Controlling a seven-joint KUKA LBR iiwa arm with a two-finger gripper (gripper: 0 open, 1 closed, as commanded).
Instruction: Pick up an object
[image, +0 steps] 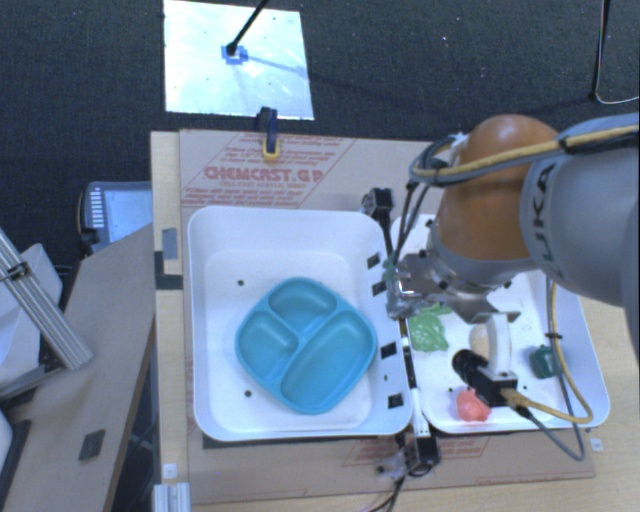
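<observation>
We are looking down on two shallow white bins of smooth, glossy plastic with rounded corners, sitting side by side on a brown cardboard sheet. The left bin (205, 300) is holding a blue divided plate (305, 345), a smooth, rounded-square plastic dish with three compartments, lying flat and turned at a slant near the bin's middle. The right bin (592, 400) is holding several small things: a green lump (431, 331) with a crinkled, leafy surface, a pink lump (470, 405) by the near wall, and a small teal block (543, 361) toward the right. The grey arm with its orange band is hanging over the right bin's far half, and the gripper (405, 298) is reaching down by that bin's left wall. The green lump is lying just beside the gripper, on its near right side. We cannot tell whether the gripper is clenched, released or grasping anything.
</observation>
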